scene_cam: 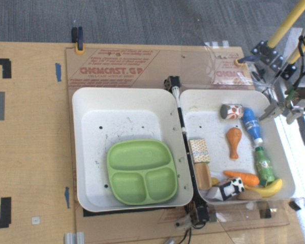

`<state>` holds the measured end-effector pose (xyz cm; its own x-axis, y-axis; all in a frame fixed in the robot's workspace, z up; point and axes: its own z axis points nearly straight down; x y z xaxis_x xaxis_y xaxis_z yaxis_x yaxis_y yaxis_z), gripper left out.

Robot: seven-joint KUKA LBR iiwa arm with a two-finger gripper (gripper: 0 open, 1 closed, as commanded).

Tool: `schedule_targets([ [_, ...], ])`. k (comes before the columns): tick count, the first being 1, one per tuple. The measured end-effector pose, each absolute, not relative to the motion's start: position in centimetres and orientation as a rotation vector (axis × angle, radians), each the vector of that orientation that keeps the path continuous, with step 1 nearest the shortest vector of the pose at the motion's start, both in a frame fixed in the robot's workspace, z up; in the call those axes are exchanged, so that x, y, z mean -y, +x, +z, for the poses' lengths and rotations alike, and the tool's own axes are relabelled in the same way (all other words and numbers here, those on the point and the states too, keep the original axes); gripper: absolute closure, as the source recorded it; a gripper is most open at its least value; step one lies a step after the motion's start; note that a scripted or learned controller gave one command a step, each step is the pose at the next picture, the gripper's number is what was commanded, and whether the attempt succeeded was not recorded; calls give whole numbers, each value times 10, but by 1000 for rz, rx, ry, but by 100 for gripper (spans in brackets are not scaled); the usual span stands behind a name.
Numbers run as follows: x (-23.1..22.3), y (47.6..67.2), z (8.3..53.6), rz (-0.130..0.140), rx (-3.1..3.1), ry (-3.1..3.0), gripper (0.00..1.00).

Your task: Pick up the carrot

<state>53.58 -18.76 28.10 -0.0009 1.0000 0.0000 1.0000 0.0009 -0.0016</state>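
Note:
The carrot (242,177) is orange and lies flat near the front of the right bin (213,111), between a green bottle (265,168) and a black-and-white cow toy (230,187). A yellow banana (267,189) lies just in front of it. My gripper (283,111) is at the right bin's far right rim, well behind the carrot and apart from it, with cables and brackets around it.
The right bin also holds a small can (231,111), a blue bottle (251,126), an orange drumstick (234,141), a cracker box (199,150) and a wooden block (203,176). A green divided plate (141,171) lies in the left bin (91,116).

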Motion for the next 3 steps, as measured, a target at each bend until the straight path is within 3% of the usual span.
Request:
schedule_targets([
  [1, 168, 494, 195, 4, 2369, -2054, 0],
  [2, 138, 479, 123, 4, 2113, -2312, 0],
  [3, 130, 483, 90, -8, 2377, -2059, 0],
])
